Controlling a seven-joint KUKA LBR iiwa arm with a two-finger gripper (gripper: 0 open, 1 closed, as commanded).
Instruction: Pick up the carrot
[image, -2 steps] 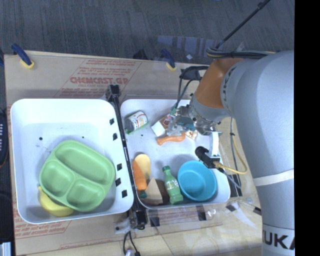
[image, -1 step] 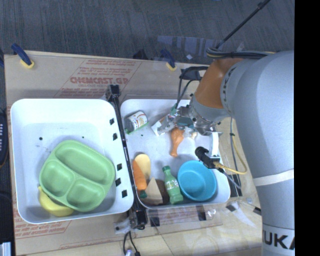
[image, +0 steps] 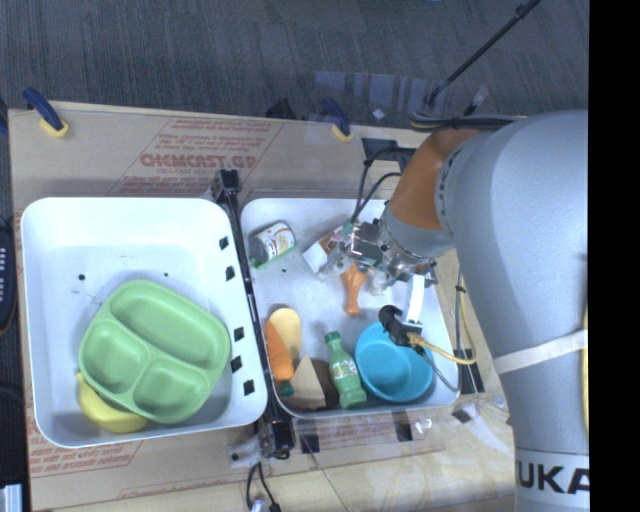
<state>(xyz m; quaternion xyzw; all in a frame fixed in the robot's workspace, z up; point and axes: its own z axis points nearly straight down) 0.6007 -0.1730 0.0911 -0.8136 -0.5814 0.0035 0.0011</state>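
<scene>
Carrot (image: 353, 292): judged to be the short orange piece in the right bin (image: 440, 400), near its upper middle, lying on the floor directly under the tool; a second orange stick (image: 278, 352) lies against that bin's left wall.
Gripper (image: 366, 256): low over the carrot's upper end, placed there, by judgement, for the grasp; whether it is apart, together or clamped on the carrot cannot be told from above.
Arm (image: 520, 260): reaches in from the right and slants down, so its bulk covers the bin's right wall.
Neighbours: a can (image: 272, 243) and a white scrap (image: 314, 256) near the carrot's left; a blue bowl (image: 392, 368) just below it; a green bottle (image: 345, 371) beside the bowl.
Left bin (image: 60, 225): a green divided plate (image: 152, 350) resting on a yellow object (image: 104, 412), hence tilted.
Board (image: 150, 150): red print reads "CHEMCAST GP"; smaller lines too fine to read.
Arm lettering: "UKA" at the lower right, cut off at the edge.
Can label: illegible.
</scene>
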